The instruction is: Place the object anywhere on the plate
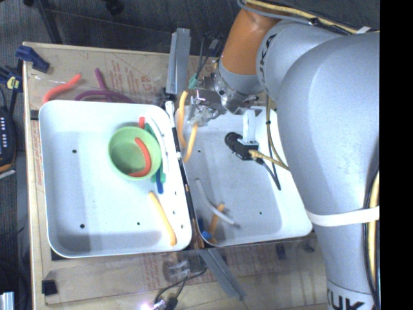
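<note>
A: Which step is this?

B: The pick, by my reading. The gripper [201, 108] hangs low over the far left corner of the right bin [284, 218], close to the wall shared with the left bin [58, 192]. A yellow-orange strip [190, 137] lies just below the fingers, against that wall.

A: Do the fingers hold it?

B: I cannot tell; they are too small and cluttered to judge whether they are spread or pressed together, or whether they touch the strip.

A: And the plate?

B: The green plate [124, 148] sits left of the fingers, in the left bin, with a red curved piece [143, 161] on it.

A: Next move?

B: Probably secure the strip, lift clear of the wall, carry it left over the plate.
</note>
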Action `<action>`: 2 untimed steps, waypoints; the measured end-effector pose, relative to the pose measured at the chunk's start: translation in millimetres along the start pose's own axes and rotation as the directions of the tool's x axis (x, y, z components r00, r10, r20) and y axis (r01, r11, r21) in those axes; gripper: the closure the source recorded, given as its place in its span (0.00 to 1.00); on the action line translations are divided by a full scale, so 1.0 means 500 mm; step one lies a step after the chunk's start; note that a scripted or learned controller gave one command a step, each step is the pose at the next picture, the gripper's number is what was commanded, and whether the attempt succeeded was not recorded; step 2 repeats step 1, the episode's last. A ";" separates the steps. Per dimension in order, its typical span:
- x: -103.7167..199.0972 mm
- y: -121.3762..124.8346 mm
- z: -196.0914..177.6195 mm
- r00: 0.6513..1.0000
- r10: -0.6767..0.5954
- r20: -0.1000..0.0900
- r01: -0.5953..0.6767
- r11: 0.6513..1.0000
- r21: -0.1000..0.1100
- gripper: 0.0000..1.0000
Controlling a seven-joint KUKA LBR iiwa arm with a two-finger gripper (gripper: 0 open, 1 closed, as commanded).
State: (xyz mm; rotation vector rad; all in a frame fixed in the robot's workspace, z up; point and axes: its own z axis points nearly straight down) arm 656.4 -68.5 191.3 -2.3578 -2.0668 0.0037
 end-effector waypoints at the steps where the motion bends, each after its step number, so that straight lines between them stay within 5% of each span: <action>1: 0.000 0.000 0.000 1.000 0.000 0.000 0.000 1.000 0.000 0.00; 2: 0.000 0.000 0.000 1.000 0.000 0.000 0.000 1.000 0.000 0.00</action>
